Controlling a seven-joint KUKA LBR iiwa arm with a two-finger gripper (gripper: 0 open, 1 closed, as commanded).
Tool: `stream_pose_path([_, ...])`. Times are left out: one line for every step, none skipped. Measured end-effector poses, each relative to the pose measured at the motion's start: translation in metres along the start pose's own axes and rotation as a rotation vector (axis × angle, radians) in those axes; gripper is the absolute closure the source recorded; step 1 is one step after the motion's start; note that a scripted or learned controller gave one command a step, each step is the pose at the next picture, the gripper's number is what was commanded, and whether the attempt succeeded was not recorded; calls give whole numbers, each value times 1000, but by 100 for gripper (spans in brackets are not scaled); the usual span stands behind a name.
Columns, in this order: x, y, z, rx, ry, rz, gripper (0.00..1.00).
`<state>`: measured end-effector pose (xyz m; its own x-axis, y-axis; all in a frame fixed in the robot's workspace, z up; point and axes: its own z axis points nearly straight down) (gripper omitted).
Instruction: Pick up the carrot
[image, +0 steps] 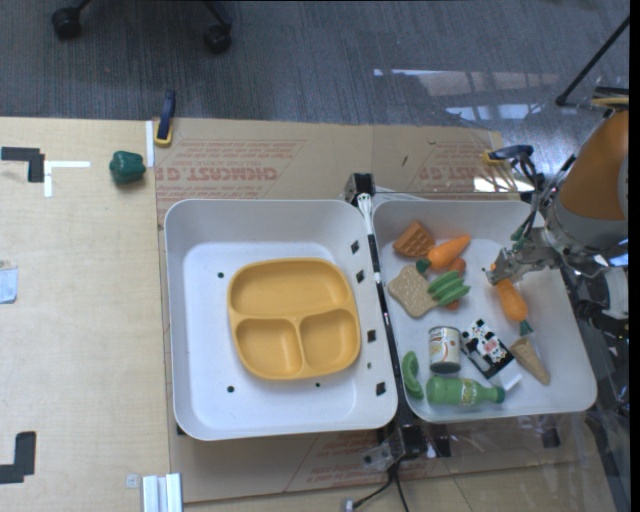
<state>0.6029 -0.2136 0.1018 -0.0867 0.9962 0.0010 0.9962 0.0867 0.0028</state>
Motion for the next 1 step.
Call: stream_pose_path([45,6,-73,2,-4,-17,100])
